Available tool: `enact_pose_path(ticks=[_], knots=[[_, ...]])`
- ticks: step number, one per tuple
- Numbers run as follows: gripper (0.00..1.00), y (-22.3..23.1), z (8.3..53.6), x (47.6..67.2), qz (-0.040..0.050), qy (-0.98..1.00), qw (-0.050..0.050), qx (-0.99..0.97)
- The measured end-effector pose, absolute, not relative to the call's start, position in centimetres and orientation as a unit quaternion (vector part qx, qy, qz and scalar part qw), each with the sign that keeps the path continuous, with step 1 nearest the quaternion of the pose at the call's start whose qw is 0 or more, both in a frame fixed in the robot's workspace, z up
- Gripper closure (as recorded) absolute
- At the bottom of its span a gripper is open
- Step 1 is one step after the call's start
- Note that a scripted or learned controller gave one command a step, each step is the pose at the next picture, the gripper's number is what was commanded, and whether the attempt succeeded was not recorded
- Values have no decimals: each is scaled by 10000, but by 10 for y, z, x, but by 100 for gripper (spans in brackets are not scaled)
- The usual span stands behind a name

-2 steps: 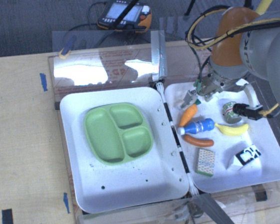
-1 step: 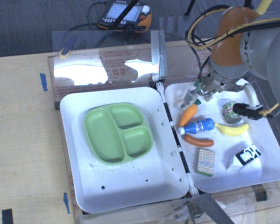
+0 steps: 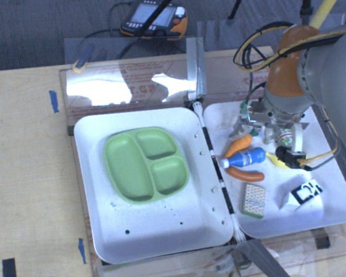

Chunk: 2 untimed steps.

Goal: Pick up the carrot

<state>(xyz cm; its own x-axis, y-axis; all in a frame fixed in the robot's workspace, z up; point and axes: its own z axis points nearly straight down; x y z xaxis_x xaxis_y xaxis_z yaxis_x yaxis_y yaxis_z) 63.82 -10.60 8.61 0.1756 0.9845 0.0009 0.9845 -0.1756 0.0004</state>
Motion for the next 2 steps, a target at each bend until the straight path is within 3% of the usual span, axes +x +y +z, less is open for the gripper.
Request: enact_pose_path(ticks=[1, 2], knots=[[100, -106, 98, 640, -21, -6427, -13, -7661], [100, -143, 88, 623, 8, -5564, 14, -8309]])
